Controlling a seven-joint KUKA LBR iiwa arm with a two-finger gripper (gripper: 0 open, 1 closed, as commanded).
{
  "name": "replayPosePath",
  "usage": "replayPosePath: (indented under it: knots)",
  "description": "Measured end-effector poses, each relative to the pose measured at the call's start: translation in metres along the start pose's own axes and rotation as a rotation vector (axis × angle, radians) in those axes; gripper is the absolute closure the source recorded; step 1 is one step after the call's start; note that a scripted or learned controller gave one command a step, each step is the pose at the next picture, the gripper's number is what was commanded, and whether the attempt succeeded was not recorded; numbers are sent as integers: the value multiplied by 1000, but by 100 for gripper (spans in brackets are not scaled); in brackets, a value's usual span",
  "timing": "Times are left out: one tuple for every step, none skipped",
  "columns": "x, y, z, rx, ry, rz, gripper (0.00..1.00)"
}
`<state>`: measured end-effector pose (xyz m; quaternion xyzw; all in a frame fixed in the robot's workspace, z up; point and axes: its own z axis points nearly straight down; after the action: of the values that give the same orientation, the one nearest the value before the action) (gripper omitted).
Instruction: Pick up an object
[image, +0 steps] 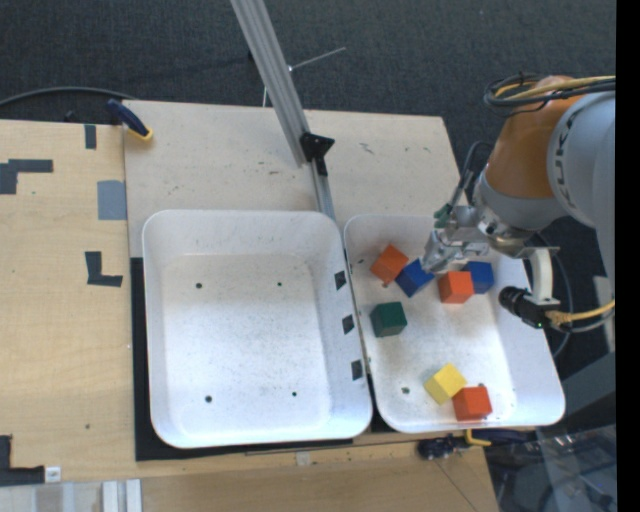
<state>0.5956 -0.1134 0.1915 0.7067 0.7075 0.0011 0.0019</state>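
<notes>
Tabletop (60, 300): light wood, with grey and dark tape patches along its left part. A paler board (220, 160) lies under the bins, with a black mat (140, 400) showing at the left bin's edge. Dark carpeted floor (150, 45) beyond the far edge. A black cable (50, 95) runs along the far left, ending near a blue and yellow clamp (130, 118). A slanted metal rail (285, 95) crosses from the top down to the seam between the bins.

Left bin (160, 235): white, shallow, speckled floor with small dark dots.

Right bin (540, 385): holds all blocks. Far end: orange block (389, 265), blue block (412, 279) touching it, second orange block (456, 287), second blue block (482, 276) just beside that. Green block (389, 319) sits apart, toward the middle. Near end: yellow block (445, 383) touching a red-orange block (472, 402).

Arm (560, 150) enters from the right, over the right bin's far corner. Tool (447, 255) is down among the far cluster, directly above the blue block and the second orange block; cannot tell whether its fingers are apart or together, and no block is visibly between them. Cables (560, 318) hang at the bin's right rim.
</notes>
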Motion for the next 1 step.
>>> replayPosePath:
  knots:
    - [0, 5, -43, 1, 0, -1, 100]
